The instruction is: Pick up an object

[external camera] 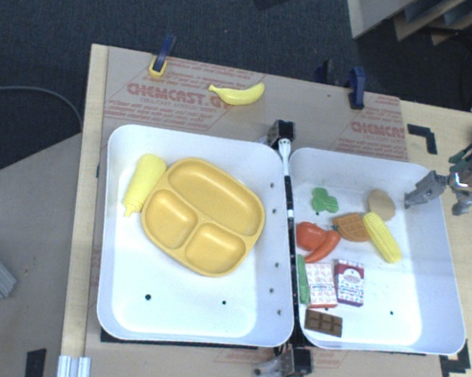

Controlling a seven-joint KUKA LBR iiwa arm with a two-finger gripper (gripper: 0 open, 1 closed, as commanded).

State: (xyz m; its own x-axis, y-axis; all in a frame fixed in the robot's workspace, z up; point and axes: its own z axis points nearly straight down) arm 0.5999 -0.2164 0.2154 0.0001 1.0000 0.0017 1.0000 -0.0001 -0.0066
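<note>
Table (84,204) carries two bins. Left bin (114,297): yellow bottle (142,182) touching yellow divided tray (204,215). Right bin (430,300): toys crowded at left and middle; corn (382,237) likely pick, near bin's far side, long axis slanting far-left to near-right, touching brown piece (352,226). Gripper (444,195) over far-right rim, released, nothing between fingers. Risk: fingers closing along the cob, or catching its neighbour, so it slips.

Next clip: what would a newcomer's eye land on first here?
Probably the big yellow divided plate in the left bin, with a yellow bottle touching its left side. Next, the cluster of toy food in the right bin, such as the corn cob and red pepper. A banana lies outside on the board.
</note>
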